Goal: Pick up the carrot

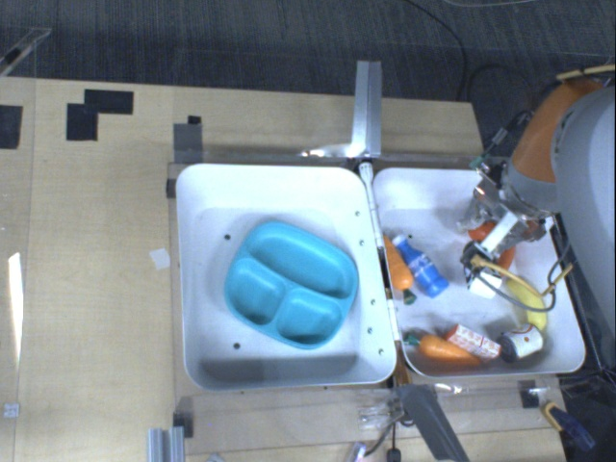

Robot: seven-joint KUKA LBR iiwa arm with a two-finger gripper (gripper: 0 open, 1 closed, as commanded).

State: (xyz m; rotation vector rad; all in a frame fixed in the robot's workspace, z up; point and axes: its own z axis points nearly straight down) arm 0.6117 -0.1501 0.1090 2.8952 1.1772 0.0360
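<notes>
The carrot (445,348), orange and tapered, lies along the near wall of the right bin (423,192). My gripper (487,251) hangs over the right half of that bin, well behind the carrot and apart from it. An orange object (507,256) shows partly from under the gripper; I cannot tell what it is or whether it is held. Another long orange item (397,267) lies against the bin's left wall.
A blue bottle (422,267) lies beside the long orange item. A banana (526,297) curves just in front of the gripper. A red-and-white packet (477,340) and a small white object (526,345) sit right of the carrot. The left bin (202,258) holds a blue divided plate (289,284).
</notes>
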